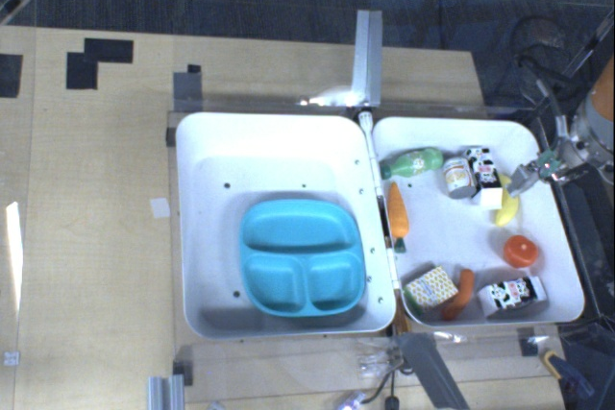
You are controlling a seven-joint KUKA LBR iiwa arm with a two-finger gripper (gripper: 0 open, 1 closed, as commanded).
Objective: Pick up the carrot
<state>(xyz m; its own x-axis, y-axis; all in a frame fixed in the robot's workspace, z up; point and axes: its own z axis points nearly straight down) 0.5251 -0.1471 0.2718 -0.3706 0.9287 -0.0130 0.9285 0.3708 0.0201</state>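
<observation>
Right of centre, carrot (396, 211): lies lengthwise against the left wall of the right bin (567, 250), just beside the divider between the 2 bins, orange, its thin end toward the top of the frame
Gripper (534, 174): at the right edge of the frame, over the upper right part of the right bin, well apart from the carrot; how far its tips are parted cannot be told, and nothing can be seen held in it
Arm (591, 125): enters from the right edge, upper half of the frame, with an orange patch showing at the very edge
Left bin (207, 206): white, centre of the frame, holds a blue tray (303, 254) with 3 compartments, set toward its lower half
Green item (413, 162): upper left of the right bin, just above the carrot's thin end
Small can (458, 178): right of the green item, near the top of the right bin
Yellow item (506, 209): just below the gripper, partly covered by a white block
Orange round item (520, 251): right side of the right bin, below the yellow item
Patterned box (430, 287): lower left of the right bin, touching a red-brown sausage shape (461, 293)
Cow-print carton (510, 295): lower right of the right bin
Bench (86, 235): pale wood, with black shapes at the upper left of the frame
</observation>
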